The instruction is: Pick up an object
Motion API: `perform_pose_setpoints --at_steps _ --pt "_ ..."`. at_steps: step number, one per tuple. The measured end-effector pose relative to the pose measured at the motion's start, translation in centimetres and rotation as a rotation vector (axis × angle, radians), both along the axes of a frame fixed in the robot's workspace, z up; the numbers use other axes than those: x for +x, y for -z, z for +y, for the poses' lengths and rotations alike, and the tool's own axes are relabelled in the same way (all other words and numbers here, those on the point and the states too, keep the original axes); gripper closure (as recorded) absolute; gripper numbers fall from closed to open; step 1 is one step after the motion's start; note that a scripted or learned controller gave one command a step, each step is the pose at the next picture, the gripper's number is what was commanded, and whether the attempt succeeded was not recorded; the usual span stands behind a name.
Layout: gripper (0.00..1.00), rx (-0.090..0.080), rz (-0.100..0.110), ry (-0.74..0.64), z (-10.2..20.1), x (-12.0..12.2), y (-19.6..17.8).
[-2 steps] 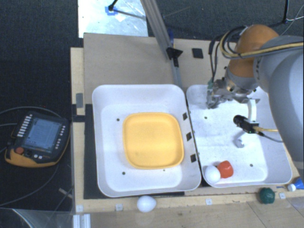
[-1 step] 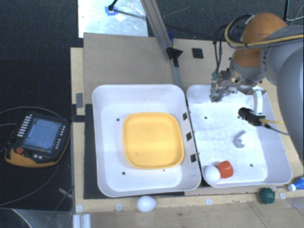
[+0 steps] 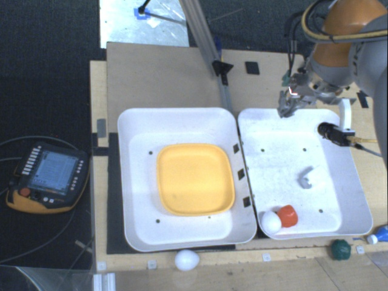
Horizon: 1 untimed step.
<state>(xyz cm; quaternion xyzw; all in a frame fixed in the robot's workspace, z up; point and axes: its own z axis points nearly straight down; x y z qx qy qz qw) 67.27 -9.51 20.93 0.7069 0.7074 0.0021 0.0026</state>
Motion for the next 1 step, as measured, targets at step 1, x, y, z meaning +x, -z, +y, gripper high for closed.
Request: perform_pose_setpoints --at_steps 1 --pt "1.00 0.001 0.004 0.000 -0.01 0.06 -2.19"
